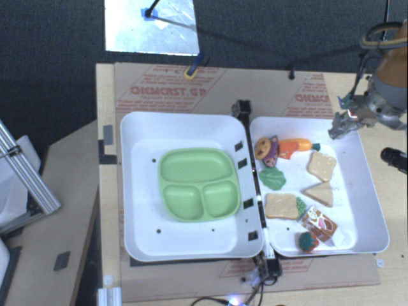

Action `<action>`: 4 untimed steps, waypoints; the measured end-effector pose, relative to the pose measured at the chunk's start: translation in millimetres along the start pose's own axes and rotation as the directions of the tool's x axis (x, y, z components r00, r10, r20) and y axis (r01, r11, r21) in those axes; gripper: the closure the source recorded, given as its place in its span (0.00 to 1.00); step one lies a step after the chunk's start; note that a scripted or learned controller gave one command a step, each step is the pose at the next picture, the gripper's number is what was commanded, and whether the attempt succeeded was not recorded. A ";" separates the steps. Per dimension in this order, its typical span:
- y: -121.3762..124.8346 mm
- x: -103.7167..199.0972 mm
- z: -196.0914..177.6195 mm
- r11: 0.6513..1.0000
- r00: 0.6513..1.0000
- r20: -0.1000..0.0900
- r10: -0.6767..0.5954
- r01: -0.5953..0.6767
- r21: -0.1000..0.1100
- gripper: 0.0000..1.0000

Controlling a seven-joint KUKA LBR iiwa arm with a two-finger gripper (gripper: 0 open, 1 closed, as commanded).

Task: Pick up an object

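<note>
The right bin [366, 190] holds several toy foods: an orange carrot [294, 147], a round cookie [262, 148], a green leaf [273, 178], a bread slice [320, 166], a bread wedge [320, 194], a toast square [281, 206], a red packet [318, 224] and a small green-and-red piece [308, 241]. My gripper [338, 128] hangs at the bin's far right corner, above and to the right of the carrot, with nothing seen between its fingers.
The left bin [137, 139] holds a green divided plate [197, 183]. A black divider [248, 171] runs between the bins. A silver sheet [152, 18] lies beyond the bench. Metal rails [25, 177] stand at the left.
</note>
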State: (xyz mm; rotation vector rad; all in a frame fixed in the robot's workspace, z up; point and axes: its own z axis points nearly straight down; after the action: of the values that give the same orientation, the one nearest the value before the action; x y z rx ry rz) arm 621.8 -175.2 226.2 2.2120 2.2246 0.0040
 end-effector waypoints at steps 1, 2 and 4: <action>11.8 56.5 -10.4 1.000 1.000 -0.003 -0.005 0.005 0.000 1.00; 25.5 108.5 -15.9 1.000 1.000 -0.003 -0.004 0.004 0.000 1.00; 39.9 195.3 8.5 1.000 1.000 -0.002 -0.002 0.002 0.002 1.00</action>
State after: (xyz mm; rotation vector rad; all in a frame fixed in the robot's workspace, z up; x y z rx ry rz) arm 660.6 20.3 217.7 2.2123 2.2283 0.0035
